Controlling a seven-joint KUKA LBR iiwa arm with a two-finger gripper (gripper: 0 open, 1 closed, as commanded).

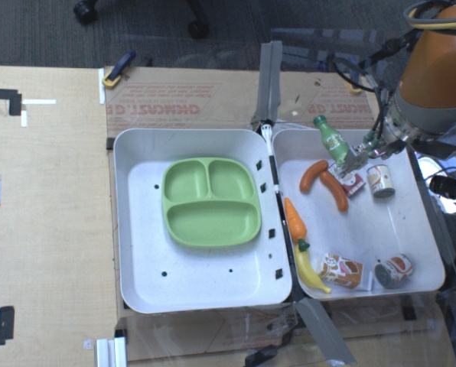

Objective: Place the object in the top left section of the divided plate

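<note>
the arm (pixel 434 60) comes in from the right and is cut off at the top right corner of the view, so just its orange band and grey wrist are seen. the gripper (pixel 356 161) is low over the back part of the right bin (pixel 431 235), just beside the green bottle (pixel 332 139) and above the sausages (pixel 325 182); it is small and blurred, so i cannot tell how it stands or if it has hold of anything. under it lies a small red and white packet (pixel 356 185), partly hidden. the plate (pixel 211 202) is green and lies in the middle of the left bin (pixel 136 228), with two small sections at the back and one long section in front. in the right bin there are also a white can (pixel 380 181) near the right wall, a carrot (pixel 294 219) and a banana (pixel 309 268) along the left wall, a carton (pixel 343 270) and a second can (pixel 394 270) at the front edge. a yellow and blue tool (pixel 118 69) lies on the bench behind the left bin.
</note>
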